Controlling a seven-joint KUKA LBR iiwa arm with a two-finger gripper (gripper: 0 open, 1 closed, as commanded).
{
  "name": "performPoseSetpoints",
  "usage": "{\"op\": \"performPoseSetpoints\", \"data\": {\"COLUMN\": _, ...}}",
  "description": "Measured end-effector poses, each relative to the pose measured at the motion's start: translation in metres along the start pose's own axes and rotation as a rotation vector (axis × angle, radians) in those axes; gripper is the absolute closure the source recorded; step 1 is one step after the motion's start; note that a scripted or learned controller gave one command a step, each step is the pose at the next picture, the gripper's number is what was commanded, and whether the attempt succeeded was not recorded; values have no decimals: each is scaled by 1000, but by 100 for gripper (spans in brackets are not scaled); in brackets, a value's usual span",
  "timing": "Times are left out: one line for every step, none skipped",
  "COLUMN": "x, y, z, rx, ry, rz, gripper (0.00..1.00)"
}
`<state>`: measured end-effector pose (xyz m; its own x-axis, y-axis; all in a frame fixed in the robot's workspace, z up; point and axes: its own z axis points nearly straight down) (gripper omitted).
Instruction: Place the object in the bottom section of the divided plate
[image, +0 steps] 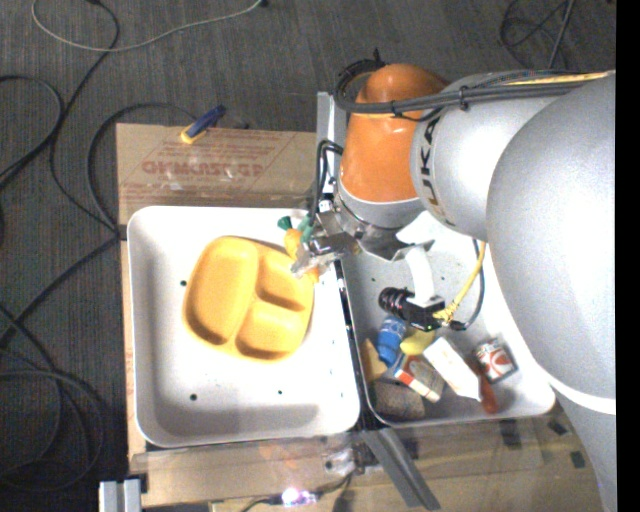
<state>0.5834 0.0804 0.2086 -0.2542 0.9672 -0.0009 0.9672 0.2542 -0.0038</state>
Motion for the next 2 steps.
{"op": "performPoseSetpoints", "data": {"x": 53, "y": 35, "z": 32, "rx": 0, "ry": -1, "rz": -169, "gripper": 100}}
{"op": "performPoseSetpoints", "data": {"x": 53, "y": 35, "z": 31, "rx": -1, "ry": -1, "rz": -169, "gripper": 0}}
